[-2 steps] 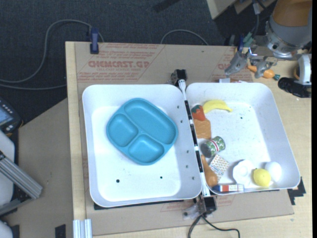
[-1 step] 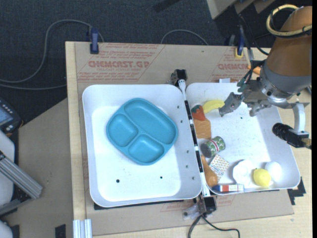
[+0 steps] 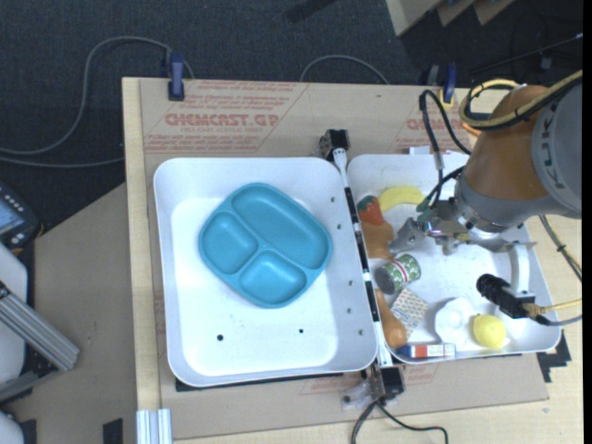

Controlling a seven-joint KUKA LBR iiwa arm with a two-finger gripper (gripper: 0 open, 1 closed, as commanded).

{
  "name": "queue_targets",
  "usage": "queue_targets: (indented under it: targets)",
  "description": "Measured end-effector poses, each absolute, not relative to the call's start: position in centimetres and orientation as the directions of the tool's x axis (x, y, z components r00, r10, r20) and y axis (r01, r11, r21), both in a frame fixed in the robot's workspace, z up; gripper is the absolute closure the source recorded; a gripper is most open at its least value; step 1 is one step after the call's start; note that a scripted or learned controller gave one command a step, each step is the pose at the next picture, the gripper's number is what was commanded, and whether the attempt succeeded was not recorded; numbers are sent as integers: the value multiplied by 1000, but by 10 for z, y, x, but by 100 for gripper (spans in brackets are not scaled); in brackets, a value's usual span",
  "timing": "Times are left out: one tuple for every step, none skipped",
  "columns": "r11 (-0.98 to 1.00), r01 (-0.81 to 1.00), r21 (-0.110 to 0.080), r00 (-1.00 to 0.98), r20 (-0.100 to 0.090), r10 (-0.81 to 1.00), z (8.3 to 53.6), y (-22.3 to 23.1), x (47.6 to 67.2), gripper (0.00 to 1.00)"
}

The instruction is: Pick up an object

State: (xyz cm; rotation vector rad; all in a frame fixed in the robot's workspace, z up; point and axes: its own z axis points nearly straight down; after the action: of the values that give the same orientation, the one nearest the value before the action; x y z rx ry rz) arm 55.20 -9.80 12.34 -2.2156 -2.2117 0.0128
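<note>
Camera view, claw [image 3: 413, 234] low in right bin [image 3: 546, 340], just above can [image 3: 400, 272]

The light is bright and even, falling from overhead, so the two white bins [image 3: 185, 248] come close to washing out and the blue divided plate [image 3: 265, 243] shows a soft sheen along its ridges with barely any shadow under it. Toward the upper left of the frame the dark carpet [image 3: 55, 17] swallows the light and looks grainy. The picture is a little soft all over, and the small things in the right bin, under the arm [image 3: 518, 155], blur together where its shadow dims them.
</note>
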Motion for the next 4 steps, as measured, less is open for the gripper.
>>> queue_targets:
  targets:
    - [-1,1000,-7,1,2,1000,82,-95,535,0]
    - [-1,1000,-3,1,2,1000,85,-97,508,0]
    - [-2,1000,2,2,1,1000,95,-97,510,100]
    - [-1,1000,1,1,1,1000,94,-97,510,0]
